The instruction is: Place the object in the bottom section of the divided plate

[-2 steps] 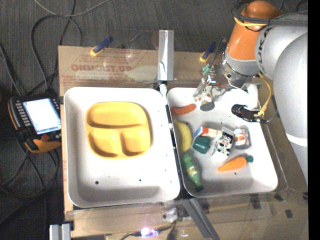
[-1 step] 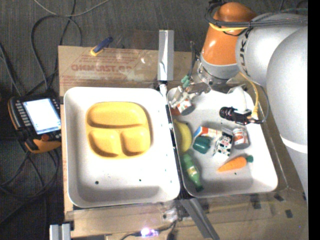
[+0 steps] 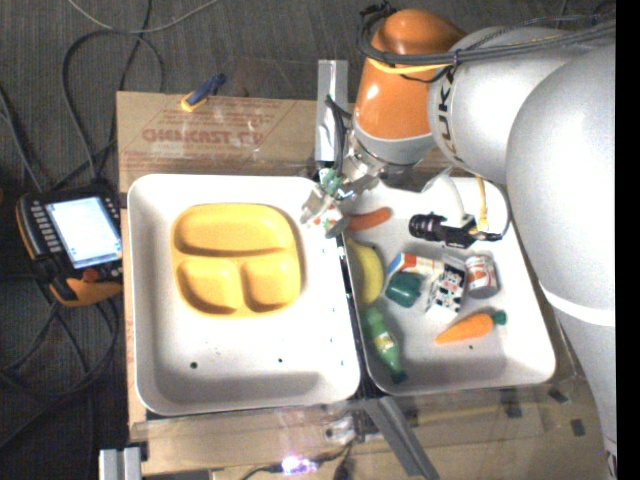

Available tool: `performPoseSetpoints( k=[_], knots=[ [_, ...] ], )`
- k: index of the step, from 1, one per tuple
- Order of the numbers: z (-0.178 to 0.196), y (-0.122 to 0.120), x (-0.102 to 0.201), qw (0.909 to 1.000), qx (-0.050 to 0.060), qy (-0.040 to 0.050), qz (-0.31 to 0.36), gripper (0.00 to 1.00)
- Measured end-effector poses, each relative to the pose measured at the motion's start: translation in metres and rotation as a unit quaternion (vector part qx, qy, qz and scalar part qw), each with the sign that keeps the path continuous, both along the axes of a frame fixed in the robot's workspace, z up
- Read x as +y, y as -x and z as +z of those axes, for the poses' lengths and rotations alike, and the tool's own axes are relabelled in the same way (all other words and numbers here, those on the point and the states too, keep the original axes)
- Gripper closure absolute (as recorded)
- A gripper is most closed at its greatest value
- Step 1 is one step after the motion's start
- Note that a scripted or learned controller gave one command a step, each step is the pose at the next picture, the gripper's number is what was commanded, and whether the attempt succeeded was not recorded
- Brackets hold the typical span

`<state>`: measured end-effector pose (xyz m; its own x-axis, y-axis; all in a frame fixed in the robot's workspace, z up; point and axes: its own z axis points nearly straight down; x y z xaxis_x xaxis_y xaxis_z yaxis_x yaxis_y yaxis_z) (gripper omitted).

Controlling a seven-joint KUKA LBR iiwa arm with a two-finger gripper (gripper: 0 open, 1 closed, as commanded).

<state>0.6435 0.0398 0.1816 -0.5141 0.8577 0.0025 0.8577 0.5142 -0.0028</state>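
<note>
The yellow divided plate lies in the left white bin, its one large section on the far side and two small sections on the near side. My gripper hangs over the seam between the two bins, just right of the plate's upper right corner. Small green and red bits show at its tip, but I cannot make out a held object. A red sausage lies just right of the gripper in the right bin.
The right bin also holds a banana, a green bottle, a carrot, a teal cup, a small can and a white-and-red packet. A handheld pendant lies left of the bench.
</note>
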Motion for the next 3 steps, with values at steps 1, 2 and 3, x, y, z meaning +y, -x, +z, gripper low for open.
performPoseSetpoints(
  k=[1,2,3],
  knots=[
    [0.025,-0.009,-0.01,0.9986,0.0,0.0006,-0.053,1.0],
    [0.0,-0.025,0.06,1.0,0.0,0.0015,-0.007,1.0],
    [0.0,-0.025,0.06,1.0,0.0,0.0012,-0.007,0.0]
  ],
)
